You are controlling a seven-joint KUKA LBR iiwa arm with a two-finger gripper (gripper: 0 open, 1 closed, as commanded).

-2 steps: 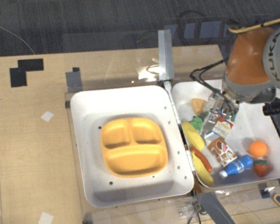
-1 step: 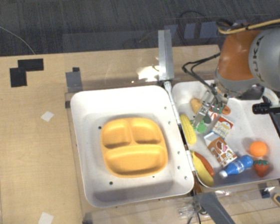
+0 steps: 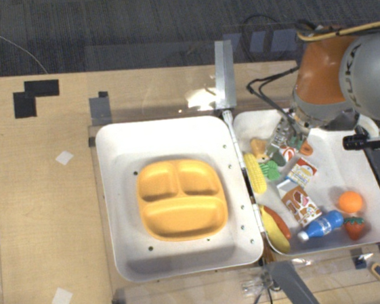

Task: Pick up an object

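The grey arm with its orange band reaches in over the right-hand shallow white bin [image 3: 374,181], and its claw [image 3: 289,135] hangs low above the cluttered upper-left part of that bin; whether the claw is apart or together cannot be told. Just beside the claw lie a small red-and-white carton [image 3: 301,171] and a green plastic toy [image 3: 270,170]. A yellow corn cob [image 3: 254,172] lies along the bin's left wall. Nearer the front sit a brown-and-white carton [image 3: 299,203], a blue bottle [image 3: 322,225], an orange ball [image 3: 350,202], a red strawberry-like toy [image 3: 356,227] and a yellow banana [image 3: 276,229]. The left white bin [image 3: 119,190] on the table holds a yellow divided plastic tray [image 3: 180,199].
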